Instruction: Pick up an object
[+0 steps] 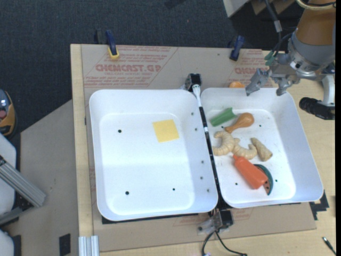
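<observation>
Hovering my claw (269, 83) over the far rim of the right bin (306, 159), fingers spread apart with nothing between them. Everything worth grabbing sits in that bin, so I'll go off its rim.

Closest to the far rim is a green piece (221, 116), lying at a slant, and just beside it a drumstick-looking toy (241, 121), brownish orange. Nearer the middle there's a pale knobbly curl (229, 144), maybe a shrimp or ginger, honestly too small for me to call it. Next to it, toward the right wall, a tan chunk (261, 149). Closer to the near rim lies an orange carrot-ish thing (249, 172), touching the pale curl at one end and lying right against a dark green wedge with a red edge (266, 179) at the other.

Across the shared rim, the left bin (106, 196) has a yellow square (165, 130) lying flat, well apart from my claw. A bit of something orange (236, 84) peeks out on the bench (133, 63) just behind the right bin's far rim.
</observation>
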You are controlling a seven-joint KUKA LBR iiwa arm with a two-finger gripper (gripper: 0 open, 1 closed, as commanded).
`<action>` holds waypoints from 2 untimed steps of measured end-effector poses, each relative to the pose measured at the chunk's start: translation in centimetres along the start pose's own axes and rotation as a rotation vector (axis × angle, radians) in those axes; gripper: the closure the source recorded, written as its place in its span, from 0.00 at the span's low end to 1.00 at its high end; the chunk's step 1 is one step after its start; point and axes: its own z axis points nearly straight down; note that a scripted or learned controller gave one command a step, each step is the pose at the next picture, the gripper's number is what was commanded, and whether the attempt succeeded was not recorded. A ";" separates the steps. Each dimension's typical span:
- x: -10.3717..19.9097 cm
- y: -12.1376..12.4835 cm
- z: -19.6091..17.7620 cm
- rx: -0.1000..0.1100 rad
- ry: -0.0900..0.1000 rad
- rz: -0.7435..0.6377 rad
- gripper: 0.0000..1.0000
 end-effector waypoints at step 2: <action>2.3 -2.4 14.5 -0.004 -0.002 0.002 1.00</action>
